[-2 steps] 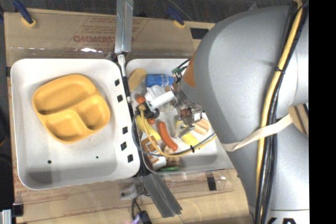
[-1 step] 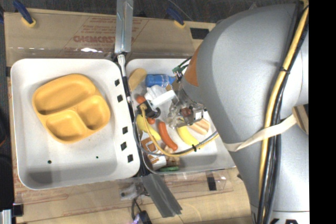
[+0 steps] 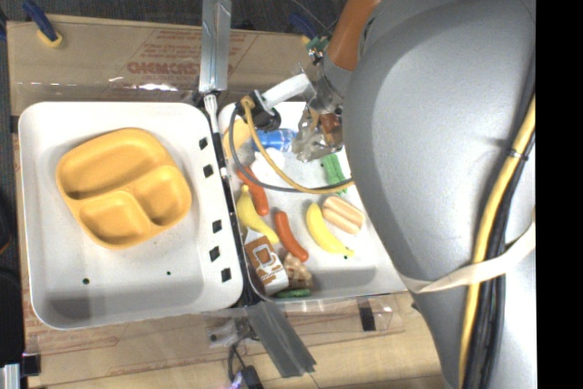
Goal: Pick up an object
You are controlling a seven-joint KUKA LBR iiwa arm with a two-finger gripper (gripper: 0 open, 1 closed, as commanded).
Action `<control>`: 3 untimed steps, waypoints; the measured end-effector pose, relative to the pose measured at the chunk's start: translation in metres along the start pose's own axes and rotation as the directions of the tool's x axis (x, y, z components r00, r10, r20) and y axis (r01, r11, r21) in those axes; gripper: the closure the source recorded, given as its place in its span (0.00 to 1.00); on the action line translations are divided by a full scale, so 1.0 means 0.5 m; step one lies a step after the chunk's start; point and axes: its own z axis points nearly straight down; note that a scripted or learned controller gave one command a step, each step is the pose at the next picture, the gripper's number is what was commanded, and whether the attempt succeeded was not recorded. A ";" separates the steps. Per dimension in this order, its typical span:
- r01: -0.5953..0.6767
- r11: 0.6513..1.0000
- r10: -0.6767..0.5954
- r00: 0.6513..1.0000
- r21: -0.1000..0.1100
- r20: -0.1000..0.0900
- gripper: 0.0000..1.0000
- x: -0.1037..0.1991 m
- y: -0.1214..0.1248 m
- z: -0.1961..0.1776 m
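Note:
My gripper (image 3: pixel 314 141) hangs over the back part of the right bin (image 3: pixel 364 273), under the orange band of the arm. Just left of it lies a blue and white object (image 3: pixel 273 139), and a green piece (image 3: pixel 333 168) lies right below it. Further forward in that bin are a banana (image 3: pixel 324 230), a pink and tan bun-like toy (image 3: pixel 343 214), a red sausage (image 3: pixel 291 235), an orange-red carrot-like stick (image 3: pixel 254 186), a second yellow banana (image 3: pixel 250 214) and a brown packet (image 3: pixel 265 261). The big grey arm hides the bin's right side.
The left bin (image 3: pixel 55 287) bears a yellow divided tray (image 3: pixel 123 185). A yellow cable (image 3: pixel 273 178) loops across the right bin's back half. A metal divider with black clips (image 3: pixel 219 205) runs between the bins. A dark green item (image 3: pixel 293 292) lies at the right bin's front edge.

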 end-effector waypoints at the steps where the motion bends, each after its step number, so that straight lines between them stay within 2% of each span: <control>1: 0.028 1.000 -0.028 1.000 -0.001 0.001 1.00 -0.109 0.003 -0.183; 2: 0.030 1.000 -0.030 1.000 0.001 0.008 0.00 -0.109 0.000 -0.177; 3: -0.004 1.000 0.004 1.000 -0.002 0.005 0.00 -0.053 -0.016 -0.294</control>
